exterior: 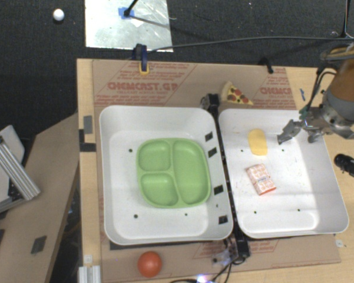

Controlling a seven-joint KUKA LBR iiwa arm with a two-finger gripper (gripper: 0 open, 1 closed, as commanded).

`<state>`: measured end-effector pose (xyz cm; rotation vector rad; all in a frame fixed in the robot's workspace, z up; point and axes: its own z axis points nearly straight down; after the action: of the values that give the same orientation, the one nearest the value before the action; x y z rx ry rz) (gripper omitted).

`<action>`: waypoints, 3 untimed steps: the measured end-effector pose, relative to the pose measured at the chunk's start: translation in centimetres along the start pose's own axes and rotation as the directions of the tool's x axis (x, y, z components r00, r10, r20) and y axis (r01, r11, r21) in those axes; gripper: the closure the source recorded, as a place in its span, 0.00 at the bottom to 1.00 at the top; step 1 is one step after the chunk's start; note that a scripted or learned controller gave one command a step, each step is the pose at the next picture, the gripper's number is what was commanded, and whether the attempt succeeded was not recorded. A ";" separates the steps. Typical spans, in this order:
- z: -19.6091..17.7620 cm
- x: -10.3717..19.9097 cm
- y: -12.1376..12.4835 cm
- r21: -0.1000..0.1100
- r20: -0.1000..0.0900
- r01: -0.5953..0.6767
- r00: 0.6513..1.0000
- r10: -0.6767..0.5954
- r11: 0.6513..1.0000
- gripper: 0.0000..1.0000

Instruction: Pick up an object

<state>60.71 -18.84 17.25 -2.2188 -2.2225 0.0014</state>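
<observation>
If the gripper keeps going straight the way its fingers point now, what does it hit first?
Probably the yellow oblong object in the right white bin. The gripper points leftward toward it, nothing lying between them. Height is unclear from above, so it might pass over it or meet the bin floor first.

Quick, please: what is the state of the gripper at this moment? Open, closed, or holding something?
Gripper: open, holding nothing, above the right bin, beside the yellow object.

A green plate (173, 173) sits in a white bin (121, 125); beside it, a yellow block (258, 142), a red-and-white patterned packet (261, 178), and an orange ball (149, 263).
</observation>
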 end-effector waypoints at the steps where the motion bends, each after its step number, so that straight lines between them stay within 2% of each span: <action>1: 6.1 0.3 0.4 0.001 -0.001 0.002 1.000 -0.002 1.000 0.00; 2: 4.7 0.2 0.6 -0.005 0.001 0.003 1.000 -0.003 1.000 1.00; 3: -0.1 -0.2 1.5 -0.009 0.002 0.002 1.000 -0.002 1.000 1.00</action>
<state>62.17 -19.09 17.37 -2.2216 -2.2308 -0.0056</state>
